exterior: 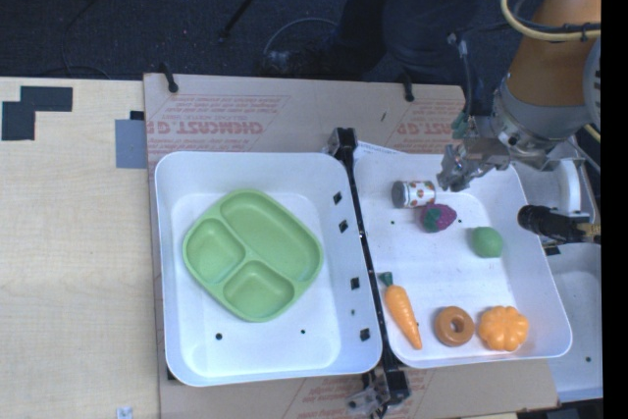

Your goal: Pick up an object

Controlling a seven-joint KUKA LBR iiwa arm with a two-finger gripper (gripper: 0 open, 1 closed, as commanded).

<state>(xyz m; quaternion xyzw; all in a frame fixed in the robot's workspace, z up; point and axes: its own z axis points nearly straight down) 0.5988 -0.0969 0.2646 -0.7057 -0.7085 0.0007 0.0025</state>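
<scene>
A smooth green divided plate (253, 253) lay in the left bin (186, 348). The right bin (545, 309) held a small can (414, 193) on its side near the far edge, a knobbly purple fruit (439, 217), a green ball (486, 241), and a carrot (402, 314), ringed doughnut (453, 325) and ribbed orange pumpkin (502, 328) along the near edge. Both sat on cardboard over the pale wooden counter (69, 250). The gripper (459, 170) hovered beside the can; its state could not be told.

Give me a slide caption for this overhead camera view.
Gripper above right bin of toy food, near small can; green divided plate in left bin.
</scene>
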